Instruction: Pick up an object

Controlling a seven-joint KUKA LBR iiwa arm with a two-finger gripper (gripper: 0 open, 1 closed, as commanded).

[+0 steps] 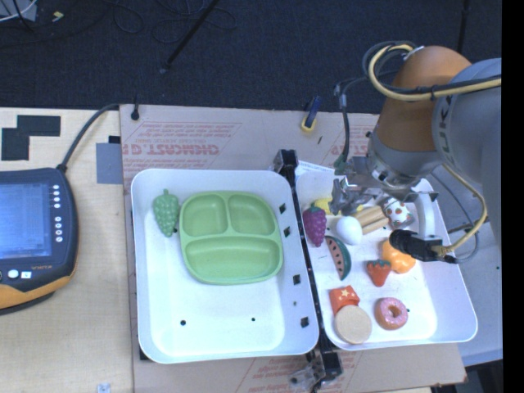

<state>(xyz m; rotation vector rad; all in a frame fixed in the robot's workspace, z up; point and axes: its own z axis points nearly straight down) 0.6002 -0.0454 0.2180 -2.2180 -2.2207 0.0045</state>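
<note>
Nearest the lens, at the front of the right bin [458, 322], a round tan cookie [354, 324] lies touching a small red block [344, 298], and a pink-iced donut [391, 312] sits just beside them. Behind these stand a red strawberry [378, 272] and an orange pepper [399, 259], close together. A watermelon slice [338, 256] lies near the bin's left wall, with purple grapes [314, 223] just behind it against that wall. A white egg [349, 230] rests beside the grapes, and a pale wooden piece [371, 219] lies next to the egg.

Over the back of this bin hangs the gripper [354, 193], just above the egg and the wooden piece. I cannot tell whether it is released or clenched, and nothing is seen grasped in it. The grey arm [471, 129] with its orange band [417, 105] rises to the right.

Across the divider, the left bin [213, 326] holds a green divided plate [230, 237] toward its back, with green grapes [166, 212] touching the plate's left edge. Left of the bins, a pendant [33, 236] with a screen lies on the bench [106, 318]. Farthest back, a blue-and-yellow clip [310, 115] sits on the cardboard [188, 142].
</note>
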